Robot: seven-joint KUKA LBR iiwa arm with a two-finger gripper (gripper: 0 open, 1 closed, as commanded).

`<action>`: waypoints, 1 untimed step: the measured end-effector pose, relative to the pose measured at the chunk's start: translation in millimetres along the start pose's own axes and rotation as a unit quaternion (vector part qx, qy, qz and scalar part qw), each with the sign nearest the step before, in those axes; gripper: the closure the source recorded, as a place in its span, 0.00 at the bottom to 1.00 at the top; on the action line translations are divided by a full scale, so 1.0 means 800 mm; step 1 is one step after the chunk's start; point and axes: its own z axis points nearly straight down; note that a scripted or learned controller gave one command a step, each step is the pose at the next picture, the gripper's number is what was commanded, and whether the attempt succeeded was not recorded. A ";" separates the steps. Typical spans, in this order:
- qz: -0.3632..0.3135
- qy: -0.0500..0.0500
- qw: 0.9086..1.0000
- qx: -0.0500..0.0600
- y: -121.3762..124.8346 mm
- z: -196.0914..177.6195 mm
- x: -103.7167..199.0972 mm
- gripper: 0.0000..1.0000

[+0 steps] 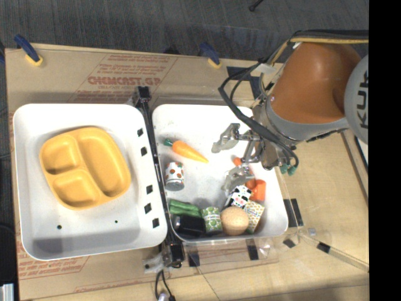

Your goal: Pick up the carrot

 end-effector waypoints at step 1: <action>0.012 0.004 1.000 -0.001 -0.022 0.096 -0.065 0.00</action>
